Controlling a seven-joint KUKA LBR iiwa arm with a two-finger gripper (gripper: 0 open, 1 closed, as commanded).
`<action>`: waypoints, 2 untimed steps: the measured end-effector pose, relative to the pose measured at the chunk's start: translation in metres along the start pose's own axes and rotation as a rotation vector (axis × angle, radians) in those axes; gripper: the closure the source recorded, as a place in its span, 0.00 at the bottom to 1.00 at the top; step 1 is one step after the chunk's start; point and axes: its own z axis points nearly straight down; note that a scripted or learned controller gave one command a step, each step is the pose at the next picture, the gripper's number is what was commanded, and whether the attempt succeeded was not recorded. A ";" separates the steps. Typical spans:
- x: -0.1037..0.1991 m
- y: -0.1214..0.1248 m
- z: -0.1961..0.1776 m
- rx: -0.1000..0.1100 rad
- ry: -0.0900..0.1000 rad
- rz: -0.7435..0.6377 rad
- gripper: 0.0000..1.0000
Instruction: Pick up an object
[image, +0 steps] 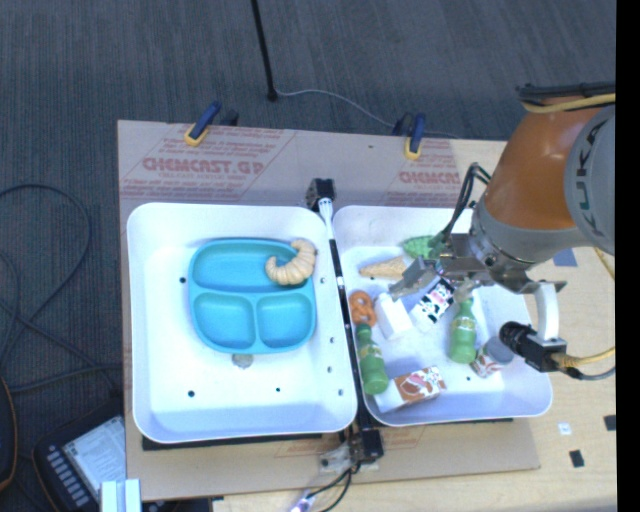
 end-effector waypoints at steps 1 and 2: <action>-0.035 -0.038 0.129 0.004 0.002 0.002 0.00; -0.037 -0.036 0.155 -0.009 -0.015 0.011 0.00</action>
